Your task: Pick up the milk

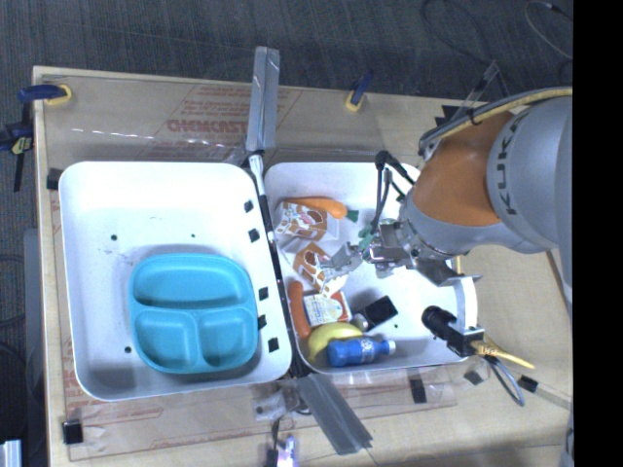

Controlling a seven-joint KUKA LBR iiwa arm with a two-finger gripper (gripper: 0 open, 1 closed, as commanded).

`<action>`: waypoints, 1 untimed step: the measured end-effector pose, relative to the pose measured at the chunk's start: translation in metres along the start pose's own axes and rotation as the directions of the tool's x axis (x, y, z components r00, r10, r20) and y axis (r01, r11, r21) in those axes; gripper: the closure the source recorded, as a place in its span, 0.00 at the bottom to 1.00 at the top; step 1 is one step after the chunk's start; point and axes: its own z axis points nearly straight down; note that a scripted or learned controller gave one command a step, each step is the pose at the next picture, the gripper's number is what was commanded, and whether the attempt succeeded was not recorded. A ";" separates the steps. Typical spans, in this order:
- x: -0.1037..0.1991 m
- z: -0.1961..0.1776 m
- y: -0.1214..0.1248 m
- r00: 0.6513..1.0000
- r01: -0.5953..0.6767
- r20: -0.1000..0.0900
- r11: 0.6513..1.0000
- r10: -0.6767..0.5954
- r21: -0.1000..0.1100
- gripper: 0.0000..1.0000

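Observation:
The milk looks like a small white carton with a red and orange label (pixel 324 308), lying in the right bin (pixel 465 305) near its left wall. My gripper (pixel 341 260) reaches in from the right and hovers just above and to the right of the carton, over a crumpled snack packet (pixel 311 260). Nothing can be seen held in it. The grey arm with its orange band (pixel 458 188) covers the bin's right half.
Around the carton lie an orange sausage (pixel 296 305), a yellow lemon (pixel 334 335), a blue bottle (pixel 358 350) and a black block (pixel 376 311). A carrot (pixel 319 205) and another packet (pixel 301 224) sit farther back. The left bin (pixel 97 202) holds a blue divided tray (pixel 195 311).

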 end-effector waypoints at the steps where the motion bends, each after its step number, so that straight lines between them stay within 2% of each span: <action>1: 0.026 0.085 0.050 0.999 -0.033 0.002 0.999 0.033 -0.005 0.00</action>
